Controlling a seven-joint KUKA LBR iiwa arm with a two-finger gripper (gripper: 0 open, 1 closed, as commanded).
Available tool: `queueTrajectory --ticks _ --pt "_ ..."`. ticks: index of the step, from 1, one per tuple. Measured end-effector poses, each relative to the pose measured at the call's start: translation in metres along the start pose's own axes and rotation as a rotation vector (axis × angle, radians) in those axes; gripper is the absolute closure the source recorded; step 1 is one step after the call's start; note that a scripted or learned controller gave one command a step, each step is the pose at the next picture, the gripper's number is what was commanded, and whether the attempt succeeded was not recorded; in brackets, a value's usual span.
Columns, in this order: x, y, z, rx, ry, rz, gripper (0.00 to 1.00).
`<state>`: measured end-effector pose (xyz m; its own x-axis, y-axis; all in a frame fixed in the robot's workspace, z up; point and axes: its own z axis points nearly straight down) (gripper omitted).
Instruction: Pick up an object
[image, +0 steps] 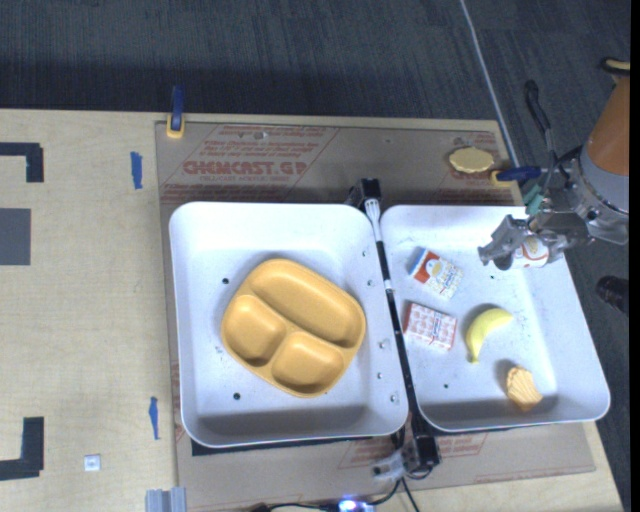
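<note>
My gripper (520, 250) hangs over the far right corner of the right bin (580, 340), coming in from the right. A small white and red object (537, 251) sits right against it; whether it is held or merely lies beneath is unclear. Lower in the same bin lie a white carton with red and blue print (435, 273), a red and white packet (429, 327), a yellow banana (484, 328) and an orange ridged snack (522, 387).
The left bin (195, 250) holds a yellow divided tray (291, 326). A black divider (385, 270) runs between the bins. On the cardboard behind the right bin lies a round yellow piece (471, 160). A thin cable (490, 80) slants down toward the arm.
</note>
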<state>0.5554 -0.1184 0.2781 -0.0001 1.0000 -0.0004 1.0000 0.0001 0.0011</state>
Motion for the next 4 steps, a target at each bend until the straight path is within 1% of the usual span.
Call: queueTrajectory --ticks 1,2,3,4 --pt "-0.032 0.008 0.169 0.001 0.0 0.001 0.0" --pt "-0.034 -0.059 0.192 -0.001 0.0 0.001 0.0" --pt "0.025 -0.075 0.192 -0.004 0.002 -0.001 0.0" --pt "0.025 -0.073 0.182 -0.009 0.0 -0.001 1.0"
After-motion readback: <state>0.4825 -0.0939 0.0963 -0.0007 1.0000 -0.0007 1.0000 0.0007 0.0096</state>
